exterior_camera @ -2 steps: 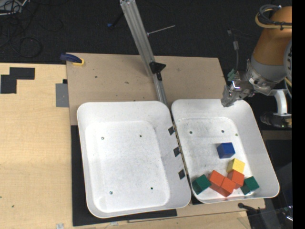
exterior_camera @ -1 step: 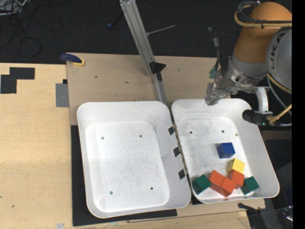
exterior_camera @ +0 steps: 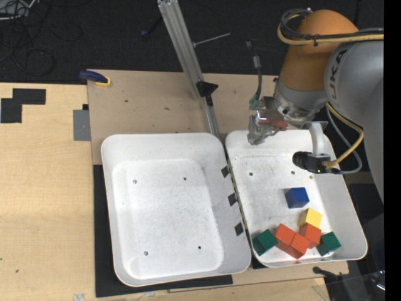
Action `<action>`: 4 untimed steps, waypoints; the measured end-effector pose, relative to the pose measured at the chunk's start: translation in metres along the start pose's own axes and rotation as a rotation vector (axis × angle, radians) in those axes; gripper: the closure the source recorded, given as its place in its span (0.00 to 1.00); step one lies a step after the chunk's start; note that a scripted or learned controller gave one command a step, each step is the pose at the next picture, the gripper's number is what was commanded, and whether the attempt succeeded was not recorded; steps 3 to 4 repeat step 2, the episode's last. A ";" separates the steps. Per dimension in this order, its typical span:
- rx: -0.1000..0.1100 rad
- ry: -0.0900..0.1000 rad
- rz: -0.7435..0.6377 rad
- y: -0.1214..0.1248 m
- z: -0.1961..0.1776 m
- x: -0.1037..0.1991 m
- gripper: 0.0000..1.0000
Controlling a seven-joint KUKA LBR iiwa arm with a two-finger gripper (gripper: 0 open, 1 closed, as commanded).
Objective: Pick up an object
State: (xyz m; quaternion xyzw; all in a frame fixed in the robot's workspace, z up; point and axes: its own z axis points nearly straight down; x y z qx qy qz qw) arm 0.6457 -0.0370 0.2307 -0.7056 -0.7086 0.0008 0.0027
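My gripper [exterior_camera: 258,134] hangs over the far left corner of the right bin [exterior_camera: 263,168], well away from the blocks. In that bin's near right part lie a blue cube [exterior_camera: 297,197], a yellow cube [exterior_camera: 311,218], orange blocks [exterior_camera: 292,239] and two green blocks [exterior_camera: 264,241] [exterior_camera: 328,243]. The blue cube sits apart from the others, closest to the gripper. The rest are clustered against the bin's near rim. Nothing shows beneath the gripper.
The left bin [exterior_camera: 125,152] lies beside the right one, joined by black clips [exterior_camera: 232,198]. A slanted metal rail [exterior_camera: 188,55] rises behind the bins. The grey arm with its orange band [exterior_camera: 316,42] fills the upper right.
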 end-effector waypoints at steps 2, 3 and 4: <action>0.001 0.000 0.000 -0.007 0.015 0.111 1.00; 0.001 0.000 0.000 -0.007 0.015 0.111 1.00; 0.001 0.000 0.000 -0.007 0.015 0.111 1.00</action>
